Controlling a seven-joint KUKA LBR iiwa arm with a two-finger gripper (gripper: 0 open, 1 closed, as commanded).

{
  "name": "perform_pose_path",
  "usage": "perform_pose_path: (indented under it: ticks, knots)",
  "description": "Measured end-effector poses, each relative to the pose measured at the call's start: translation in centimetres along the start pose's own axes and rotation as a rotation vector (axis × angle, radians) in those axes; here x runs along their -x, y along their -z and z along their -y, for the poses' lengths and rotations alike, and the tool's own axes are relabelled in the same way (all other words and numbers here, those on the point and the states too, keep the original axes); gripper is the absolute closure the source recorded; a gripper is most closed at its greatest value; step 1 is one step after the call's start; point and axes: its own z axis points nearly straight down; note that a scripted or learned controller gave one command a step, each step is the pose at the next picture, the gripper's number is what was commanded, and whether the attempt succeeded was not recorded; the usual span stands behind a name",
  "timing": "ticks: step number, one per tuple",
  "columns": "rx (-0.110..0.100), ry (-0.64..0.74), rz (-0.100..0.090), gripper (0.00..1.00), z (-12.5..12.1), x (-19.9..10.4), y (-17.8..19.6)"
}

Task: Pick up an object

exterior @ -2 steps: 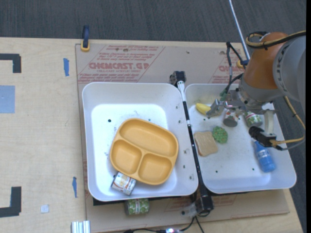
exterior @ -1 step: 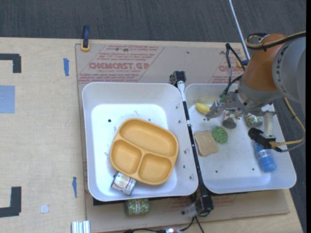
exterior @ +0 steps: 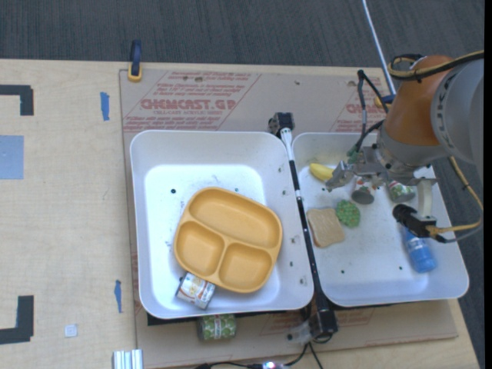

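Objects for picking lie in the right bin (exterior: 453, 283): a yellow banana (exterior: 320, 171) at its ten o'clock corner, a green broccoli-like piece (exterior: 348, 214) near the centre, a slice of toast (exterior: 326, 227) touching it at eight o'clock, a blue bottle (exterior: 420, 254) toward four o'clock, and a small can-like item (exterior: 400, 191) half hidden under the arm. The gripper (exterior: 361, 181) hangs over the upper middle of that bin, just past the banana and at twelve o'clock from the green piece; whether it is released or clenched I cannot tell from here, and nothing visibly sits in it.

The left bin (exterior: 142, 206) holds a yellow divided plate (exterior: 228, 239) with a small can (exterior: 195, 290) tucked against its seven o'clock edge. A green-labelled jar (exterior: 217, 327) lies on the bench outside, at six o'clock of that bin.

The step in hand looks like settling on a target and descending. The green piece seems the nearest candidate, but it touches the toast, so the approach wants to be centred on it and straight down, closing across its narrow side away from the toast. The banana lies close to the bin wall, which could block one side of a grasp.
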Motion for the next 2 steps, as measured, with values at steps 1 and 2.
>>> perform_pose_path:
  ticks: [1,2]
  knots:
    - [0.0,0.0,0.0,0.0,0.0,-0.02,-0.01]
    - [0.0,0.0,0.0,0.0,0.19,-0.14,-0.05]
